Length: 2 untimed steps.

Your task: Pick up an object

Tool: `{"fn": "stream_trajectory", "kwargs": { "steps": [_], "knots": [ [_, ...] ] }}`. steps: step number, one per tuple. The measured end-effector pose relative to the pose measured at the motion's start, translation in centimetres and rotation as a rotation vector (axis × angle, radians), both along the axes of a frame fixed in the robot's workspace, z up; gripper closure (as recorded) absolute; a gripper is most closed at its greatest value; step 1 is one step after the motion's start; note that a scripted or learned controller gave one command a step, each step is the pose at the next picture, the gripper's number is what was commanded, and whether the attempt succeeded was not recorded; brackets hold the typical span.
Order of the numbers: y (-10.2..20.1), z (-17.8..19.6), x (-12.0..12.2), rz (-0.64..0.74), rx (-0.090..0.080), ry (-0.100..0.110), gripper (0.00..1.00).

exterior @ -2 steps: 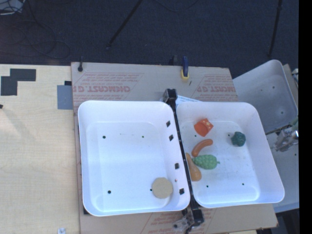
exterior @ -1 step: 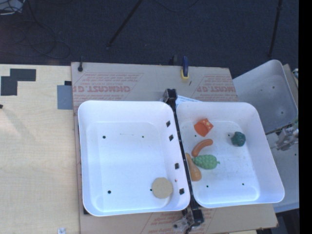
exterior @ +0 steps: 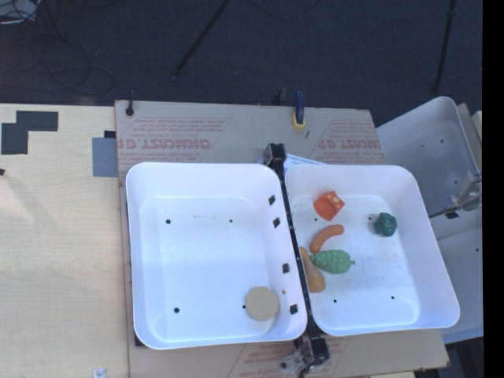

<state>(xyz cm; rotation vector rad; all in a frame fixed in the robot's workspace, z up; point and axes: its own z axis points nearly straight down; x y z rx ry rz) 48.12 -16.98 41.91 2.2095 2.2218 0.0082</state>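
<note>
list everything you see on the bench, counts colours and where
white bins: 2, white, side by side on the cardboard sheet
round disc: 1, tan, left bin, near front right corner
red block: 1, red-orange, right bin, back left
sausage: 1, orange, right bin, left of centre
green bumpy toy: 1, green, right bin, just in front of the sausage
orange piece: 1, orange, right bin, against left wall
dark green toy: 1, dark green, right bin, right of the red block
clamp: 1, blue and yellow, cardboard's back edge

Bench (exterior: 55, 250): light wood top, brown cardboard sheet (exterior: 205, 136) laid flat on it. Two white bins sit on the cardboard, touching side by side: left bin (exterior: 150, 250), right bin (exterior: 409, 242). Blue clamp (exterior: 298, 109) at cardboard's far edge.
</note>
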Motion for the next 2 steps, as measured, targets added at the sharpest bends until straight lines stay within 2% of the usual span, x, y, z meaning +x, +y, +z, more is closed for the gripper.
{"fn": "stream_trajectory", "kwargs": {
  "steps": [1,2],
  "knots": [
    [-4.4,-18.9,-0.9,-0.009,0.008,0.028,1.0],
    [-4.5,-17.1,-0.6,-0.009,0.003,0.013,1.0]
  ]
}}
